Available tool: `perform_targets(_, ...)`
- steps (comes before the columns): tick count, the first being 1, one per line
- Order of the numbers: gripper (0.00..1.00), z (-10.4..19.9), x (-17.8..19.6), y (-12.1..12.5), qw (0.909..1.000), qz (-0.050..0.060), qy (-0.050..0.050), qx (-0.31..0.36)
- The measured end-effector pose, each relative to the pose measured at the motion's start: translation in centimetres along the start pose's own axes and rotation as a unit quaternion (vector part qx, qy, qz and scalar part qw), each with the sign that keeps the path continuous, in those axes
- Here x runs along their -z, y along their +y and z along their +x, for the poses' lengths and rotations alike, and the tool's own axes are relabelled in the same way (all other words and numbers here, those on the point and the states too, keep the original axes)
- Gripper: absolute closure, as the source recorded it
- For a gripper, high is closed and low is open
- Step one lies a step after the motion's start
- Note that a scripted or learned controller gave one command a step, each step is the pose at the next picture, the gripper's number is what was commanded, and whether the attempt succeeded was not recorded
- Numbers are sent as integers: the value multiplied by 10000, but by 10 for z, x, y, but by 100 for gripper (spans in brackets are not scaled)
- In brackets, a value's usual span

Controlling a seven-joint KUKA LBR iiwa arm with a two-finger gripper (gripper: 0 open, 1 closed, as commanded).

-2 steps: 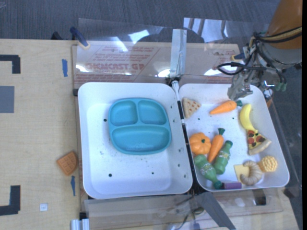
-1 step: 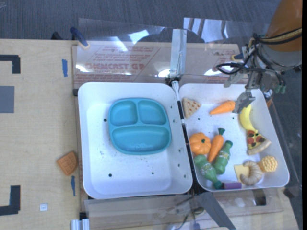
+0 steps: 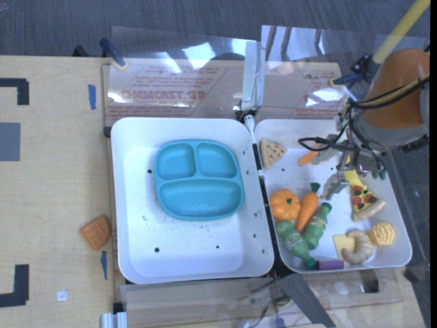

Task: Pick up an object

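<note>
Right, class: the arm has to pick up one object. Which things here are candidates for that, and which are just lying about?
Part of the job:
tool
pizza slice
carrot
orange pumpkin
corn cob
green bottle

Just lying about:
blue divided plate
waffle on the bench
blue tape strip

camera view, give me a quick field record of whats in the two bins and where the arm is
left bin: holds a blue divided plate
right bin: holds toy food
near divider: pizza wedge, small pumpkin, carrot
front of bin: green bottles, croissant, corn cob
right side of bin: pizza slice
arm: gripper low over the right bin's middle, beside the pizza slice
jaws: state unclear; nothing visibly held
outside bins: waffle piece on the bench, left
</note>
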State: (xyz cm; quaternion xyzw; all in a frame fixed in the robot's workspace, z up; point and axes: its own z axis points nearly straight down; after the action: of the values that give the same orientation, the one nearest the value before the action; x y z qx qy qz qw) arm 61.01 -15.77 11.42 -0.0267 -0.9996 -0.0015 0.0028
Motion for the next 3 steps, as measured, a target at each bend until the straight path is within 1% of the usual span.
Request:
perform_targets(1, 0, -8, -15, 53, 9930, 22, -170, -1172)
perform_targets(2, 0, 48, -24, 60, 9820, 3, -97, -1889)
perform_targets(3, 0, -22, -26, 58, 9329, -12, -86, -3601)
